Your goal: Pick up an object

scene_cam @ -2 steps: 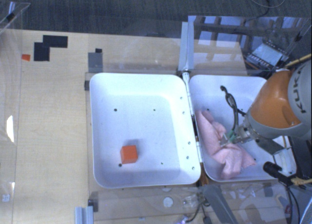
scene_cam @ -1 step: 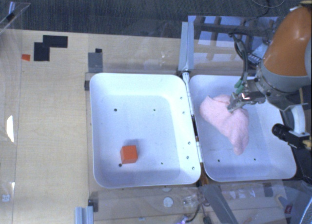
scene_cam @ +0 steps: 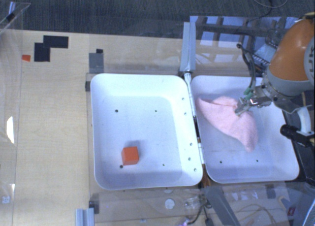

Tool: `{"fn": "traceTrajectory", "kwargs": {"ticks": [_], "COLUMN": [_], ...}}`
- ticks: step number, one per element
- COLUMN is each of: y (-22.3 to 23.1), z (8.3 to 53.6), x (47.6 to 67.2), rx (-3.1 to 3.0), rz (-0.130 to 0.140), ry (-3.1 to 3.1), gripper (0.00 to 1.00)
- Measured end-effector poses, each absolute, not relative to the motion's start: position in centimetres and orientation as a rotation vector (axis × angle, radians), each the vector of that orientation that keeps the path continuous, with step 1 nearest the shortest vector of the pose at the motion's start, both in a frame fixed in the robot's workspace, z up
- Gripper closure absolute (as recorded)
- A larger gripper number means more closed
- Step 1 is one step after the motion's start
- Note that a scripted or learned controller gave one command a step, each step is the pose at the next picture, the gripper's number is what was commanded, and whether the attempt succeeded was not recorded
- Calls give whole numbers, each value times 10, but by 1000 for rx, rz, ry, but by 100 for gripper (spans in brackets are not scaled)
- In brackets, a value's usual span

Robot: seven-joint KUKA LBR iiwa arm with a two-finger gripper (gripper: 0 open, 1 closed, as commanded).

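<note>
A pink cloth [scene_cam: 230, 120] lies crumpled in the right bin [scene_cam: 275, 171], stretching from its upper left toward the middle. My gripper [scene_cam: 244, 106] comes in from the right and is down at the cloth's upper right edge, touching or just over it. A small orange block [scene_cam: 130, 155] sits in the lower left part of the left bin [scene_cam: 147, 92], far from the gripper.
The arm's orange band [scene_cam: 290, 57] and grey wrist hang over the right bin's upper right corner. A metal divider [scene_cam: 187, 48] rises between the bins at the back. Black patches [scene_cam: 49, 47] lie on the wooden bench at far left.
</note>
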State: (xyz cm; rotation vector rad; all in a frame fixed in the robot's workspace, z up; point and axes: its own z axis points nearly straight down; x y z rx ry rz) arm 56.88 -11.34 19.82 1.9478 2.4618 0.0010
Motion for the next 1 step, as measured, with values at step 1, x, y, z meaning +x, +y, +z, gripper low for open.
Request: {"fn": "traceTrajectory", "kwargs": {"ticks": [1], "y": [-164], "z": [97], "x": [590], "rx": [1908], "rz": [7], "ry": [2483], "gripper": [0]}}
